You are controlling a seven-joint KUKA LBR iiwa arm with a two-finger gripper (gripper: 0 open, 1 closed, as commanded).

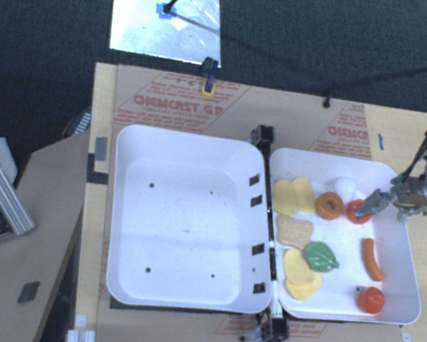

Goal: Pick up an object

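At the right bin's [413,285] far right edge, my hand [370,205] hovers over a small red piece [359,211] lying beside the orange ring [330,206]; whether it is spread or pinching, I cannot tell. I judge a straight descent centred on the piece, clear of the ring, best.

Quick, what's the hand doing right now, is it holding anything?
Hand: over the right bin, at a small red object by the donut. Whether it grips it cannot be told.
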